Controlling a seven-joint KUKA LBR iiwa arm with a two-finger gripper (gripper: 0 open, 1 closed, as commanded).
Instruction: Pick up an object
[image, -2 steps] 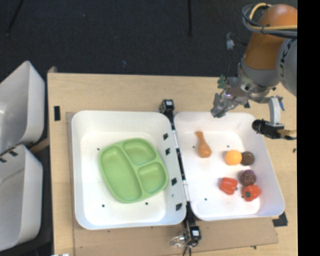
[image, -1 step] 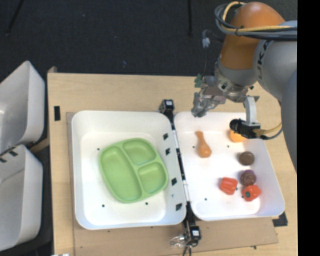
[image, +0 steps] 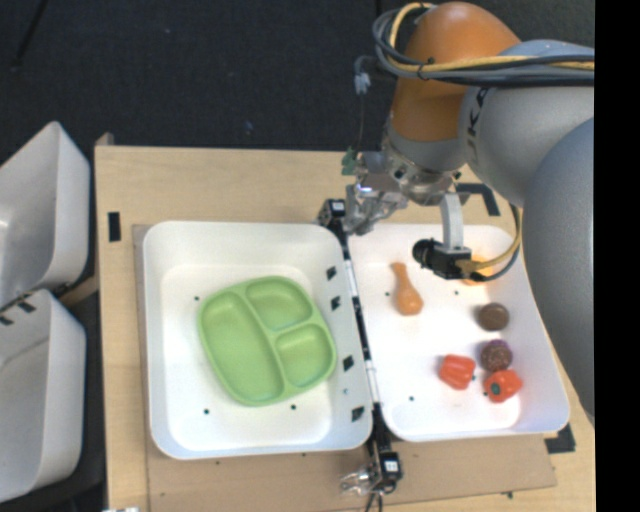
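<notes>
Camera view, looking down at a slant on a tan counter (image: 120, 300) w/ two shallow white bins side by side. The grey arm w/ orange band comes in from the right; its tool (image: 372, 200) hangs over the top of the divider between the bins, at the upper left corner of the right bin (image: 420, 425). Whether the tool is open or closed can't be told from here, and nothing is visibly held in it.

The right bin holds the pickable items. Nearest the tool: a small tan pear-shaped toy (image: 404, 292), lying on its side, neck pointing up-left. Prob. light, stiff plastic, smooth and a bit slippery; best taken across the narrow neck or the bulb's mid, since the rounded body may roll or squirt out. Lower right: a brown round piece (image: 491, 316), a dark reddish bumpy piece (image: 496, 353), a red pepper-like toy (image: 456, 371) and a red-orange tomato-like toy (image: 502, 385). The last three sit near each other, so a grab there risks nudging neighbours.

A black part w/ yellow cable (image: 455, 258) hangs just right of the pear. The left bin (image: 160, 400) holds a green divided tray (image: 265, 340), well apart from the toys.
</notes>
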